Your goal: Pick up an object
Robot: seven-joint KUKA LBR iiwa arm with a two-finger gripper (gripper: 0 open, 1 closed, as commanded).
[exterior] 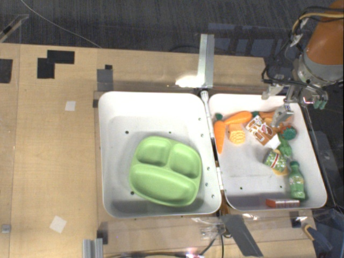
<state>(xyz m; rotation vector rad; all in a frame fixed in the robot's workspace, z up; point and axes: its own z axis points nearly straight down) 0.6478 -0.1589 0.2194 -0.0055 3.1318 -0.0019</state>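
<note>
- A wooden desk (48, 160) carries two shallow white bins side by side, seen from above at a slant.
- The left bin (115, 112) holds a green divided plate (165, 170), lying toward the bin's 6 o'clock side.
- The right bin (244, 184) holds a cluster of small items crowded toward its 12 to 3 o'clock edge.
- The grey arm (322, 42) with its orange band enters at 2 o'clock and reaches down over the right bin's upper right corner.
- The fingers (283, 116) hang low over the clutter near that corner; how far apart they stand cannot be told, and nothing is seen held between them.
- Two orange carrots lie at the bin's 11 o'clock: one (237, 117) stretched across, the other (219, 135) pointing down beside the dividing wall.
- A red-and-white packet (260, 129) lies just beside the fingers, at their 8 o'clock.
- A green bottle (295, 181) sits at the bin's 4 o'clock, near the wall.
- A small yellow round piece (237, 137) rests touching the carrots.
- A thin red marker (282, 202) lies along the 6 o'clock wall.
</note>
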